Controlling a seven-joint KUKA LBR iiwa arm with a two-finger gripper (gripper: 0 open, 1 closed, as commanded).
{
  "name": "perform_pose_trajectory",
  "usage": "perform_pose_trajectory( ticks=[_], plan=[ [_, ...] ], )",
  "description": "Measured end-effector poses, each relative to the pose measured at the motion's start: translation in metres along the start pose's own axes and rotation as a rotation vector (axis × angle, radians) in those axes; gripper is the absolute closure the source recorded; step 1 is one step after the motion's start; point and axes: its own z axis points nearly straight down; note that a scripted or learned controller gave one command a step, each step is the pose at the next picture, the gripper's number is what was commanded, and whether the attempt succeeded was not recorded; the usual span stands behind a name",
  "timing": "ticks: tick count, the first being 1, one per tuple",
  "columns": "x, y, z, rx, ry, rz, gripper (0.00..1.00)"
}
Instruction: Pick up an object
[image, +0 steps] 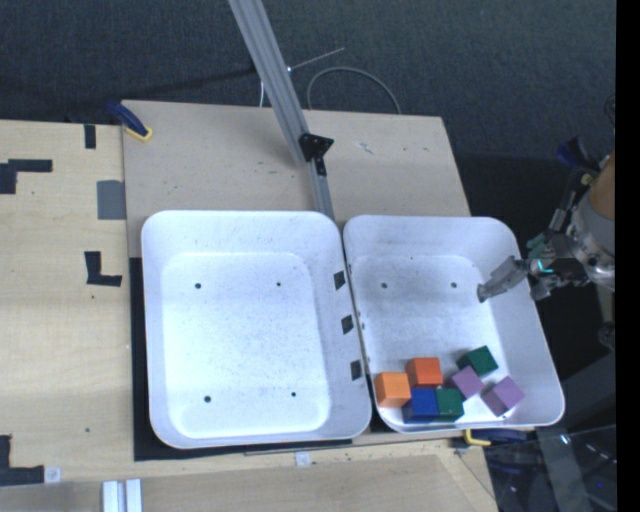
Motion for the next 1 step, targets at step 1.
perform_pose_trajectory(
  ticks=[1],
  plan=[
    [0.0074, -0.0306, -0.2136, -0.010, -0.004, 0.000, 0.00]
  ],
)
